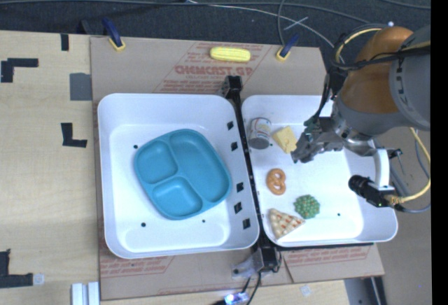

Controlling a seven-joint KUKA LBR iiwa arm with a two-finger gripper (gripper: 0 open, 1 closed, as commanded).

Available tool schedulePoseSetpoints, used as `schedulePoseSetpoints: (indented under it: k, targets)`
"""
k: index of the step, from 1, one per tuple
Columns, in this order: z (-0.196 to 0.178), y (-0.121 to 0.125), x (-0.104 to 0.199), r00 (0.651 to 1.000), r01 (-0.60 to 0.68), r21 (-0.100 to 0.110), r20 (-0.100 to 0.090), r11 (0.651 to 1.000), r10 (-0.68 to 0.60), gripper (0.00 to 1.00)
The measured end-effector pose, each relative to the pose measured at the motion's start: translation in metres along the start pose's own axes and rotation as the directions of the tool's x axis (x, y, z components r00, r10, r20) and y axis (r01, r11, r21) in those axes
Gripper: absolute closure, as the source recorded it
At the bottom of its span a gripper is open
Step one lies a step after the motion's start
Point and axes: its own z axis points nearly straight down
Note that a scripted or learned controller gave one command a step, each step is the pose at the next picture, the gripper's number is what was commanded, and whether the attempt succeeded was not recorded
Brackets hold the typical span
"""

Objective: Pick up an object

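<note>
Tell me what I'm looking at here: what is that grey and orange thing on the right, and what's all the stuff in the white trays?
That is a robot arm, filmed by one camera above the bench. Its gripper hangs over the right bin, beside a cheese wedge. That bin also has a can, a pretzel, broccoli and a pizza slice. The left bin has a blue plate. A corn cob lies behind the bins. I cannot see anything held.

- Blue divided plate [182,172] in the white left bin [112,157].
- White right bin [364,223]: pale yellow cheese wedge [285,138], orange-brown pretzel [276,181], green broccoli [306,206], tan pizza slice [283,222] with red specks, silvery can [260,133].
- Yellow corn cob [229,54] at 12 o'clock on brown cardboard [175,66] with red lettering.
- Light wood worktop [42,178] with black marks.
</note>
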Motion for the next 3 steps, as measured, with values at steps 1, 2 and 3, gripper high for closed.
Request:
schedulePoseSetpoints:
  k: [1,2,3]
  targets:
    - [0.006,0.005,0.053,1.000,0.001,0.000,0.000,1.000,-0.001,1.00]
    - [-0.009,0.017,0.102,1.000,0.000,-0.001,0.000,1.000,0.000,1.00]
    - [-0.023,0.023,0.160,1.000,0.001,-0.001,0.000,1.000,-0.001,1.00]
